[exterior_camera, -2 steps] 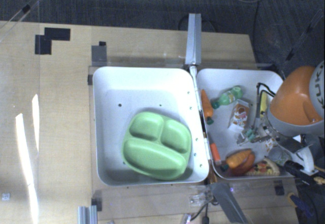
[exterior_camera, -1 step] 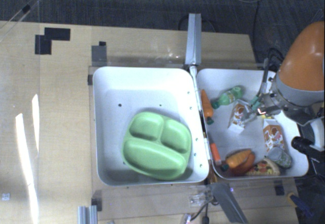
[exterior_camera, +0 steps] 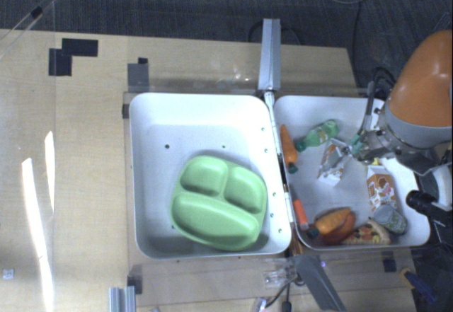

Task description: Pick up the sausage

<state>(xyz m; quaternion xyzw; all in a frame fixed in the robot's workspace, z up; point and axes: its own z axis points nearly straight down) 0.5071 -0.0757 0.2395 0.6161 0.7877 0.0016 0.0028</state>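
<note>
The sausage (exterior_camera: 342,232), reddish-brown, lies at the front of the right bin (exterior_camera: 311,111), tucked against an orange bun-like piece (exterior_camera: 333,219). My gripper (exterior_camera: 356,146) hangs over the middle of the right bin, beside a crumpled silver wrapper (exterior_camera: 331,163). It sits well behind the sausage, toward the bin's far side. The arm's orange band (exterior_camera: 425,84) rises over the bin's right rim.
The right bin also holds a carrot (exterior_camera: 287,148), a green bottle (exterior_camera: 316,135), a printed packet (exterior_camera: 381,190), a grey lump (exterior_camera: 391,218) and a small orange piece (exterior_camera: 300,213). A green divided plate (exterior_camera: 219,201) lies in the left bin (exterior_camera: 163,119).
</note>
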